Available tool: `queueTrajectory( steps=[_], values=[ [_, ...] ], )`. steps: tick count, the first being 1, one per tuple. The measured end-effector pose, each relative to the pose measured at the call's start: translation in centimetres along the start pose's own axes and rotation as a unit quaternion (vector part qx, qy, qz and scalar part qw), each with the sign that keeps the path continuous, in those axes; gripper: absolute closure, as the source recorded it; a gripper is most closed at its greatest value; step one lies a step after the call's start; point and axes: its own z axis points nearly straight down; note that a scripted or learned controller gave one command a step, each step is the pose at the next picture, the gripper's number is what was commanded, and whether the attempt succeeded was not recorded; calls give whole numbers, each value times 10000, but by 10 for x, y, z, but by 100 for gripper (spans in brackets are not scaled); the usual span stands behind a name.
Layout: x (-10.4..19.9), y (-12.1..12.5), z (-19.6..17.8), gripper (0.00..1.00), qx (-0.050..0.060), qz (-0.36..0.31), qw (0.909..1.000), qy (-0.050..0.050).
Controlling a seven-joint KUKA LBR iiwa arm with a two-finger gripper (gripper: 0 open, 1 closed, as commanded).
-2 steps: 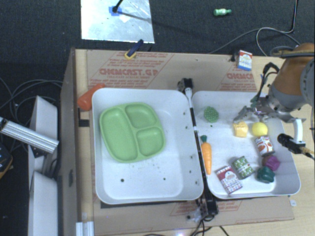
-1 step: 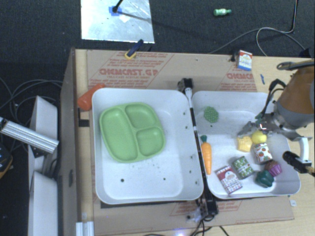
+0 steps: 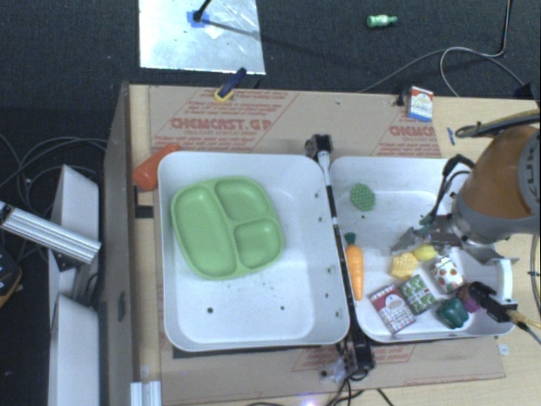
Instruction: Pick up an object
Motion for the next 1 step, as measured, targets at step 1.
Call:
queueTrajectory(
  steps=[1],
  values=[
    [49,-23,-4,0,26,-4,10000,16]
  ],
)
